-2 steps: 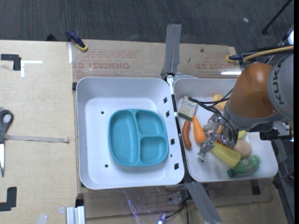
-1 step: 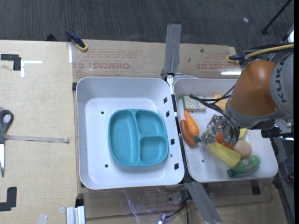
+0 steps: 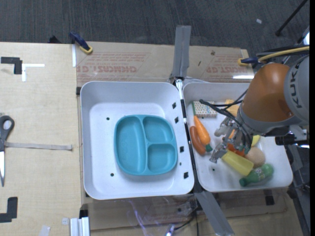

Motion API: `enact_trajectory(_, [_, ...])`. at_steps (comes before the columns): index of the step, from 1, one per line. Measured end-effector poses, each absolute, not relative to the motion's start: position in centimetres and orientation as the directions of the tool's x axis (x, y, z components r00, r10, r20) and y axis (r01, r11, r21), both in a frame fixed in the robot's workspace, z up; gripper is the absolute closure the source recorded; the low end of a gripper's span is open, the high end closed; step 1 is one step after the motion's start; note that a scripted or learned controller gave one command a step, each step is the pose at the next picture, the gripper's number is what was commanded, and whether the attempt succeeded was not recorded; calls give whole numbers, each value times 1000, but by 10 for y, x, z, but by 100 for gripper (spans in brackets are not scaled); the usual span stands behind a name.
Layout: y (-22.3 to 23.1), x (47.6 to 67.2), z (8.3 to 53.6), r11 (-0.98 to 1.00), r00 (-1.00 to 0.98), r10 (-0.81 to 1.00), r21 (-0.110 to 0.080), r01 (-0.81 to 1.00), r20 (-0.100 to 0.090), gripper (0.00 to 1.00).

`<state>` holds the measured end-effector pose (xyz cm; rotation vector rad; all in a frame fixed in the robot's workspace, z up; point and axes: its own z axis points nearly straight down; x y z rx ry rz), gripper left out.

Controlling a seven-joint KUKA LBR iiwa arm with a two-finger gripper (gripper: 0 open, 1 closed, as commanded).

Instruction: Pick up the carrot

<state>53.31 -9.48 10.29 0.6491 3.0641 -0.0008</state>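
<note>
While the carrot (image 3: 200, 136) lies loose along the left wall of the right bin (image 3: 216, 183), green top toward the lower end, nothing grips it. Just to its right hangs the gripper (image 3: 221, 146), low over the bin floor; its fingers seem to stand a little apart, though the wrist hides much of them, and nothing is visibly between them. Beyond that sit a yellow toy (image 3: 237, 163), a pale egg-like piece (image 3: 256, 156) and a green bottle-shaped toy (image 3: 257, 175). The left bin (image 3: 93, 132) holds a teal divided plate (image 3: 146, 144); scissors (image 3: 4, 144) rest on the desk. The approach looks under way; next the fingers must shift left, straddle the carrot and close.
</note>
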Motion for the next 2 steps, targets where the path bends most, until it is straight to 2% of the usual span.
enact_trajectory(1, [-95,535,113,915,-915,404,3,404,-15,100])
enact_trajectory(2, [-7,545,193,940,-940,342,2,342,-5,100])
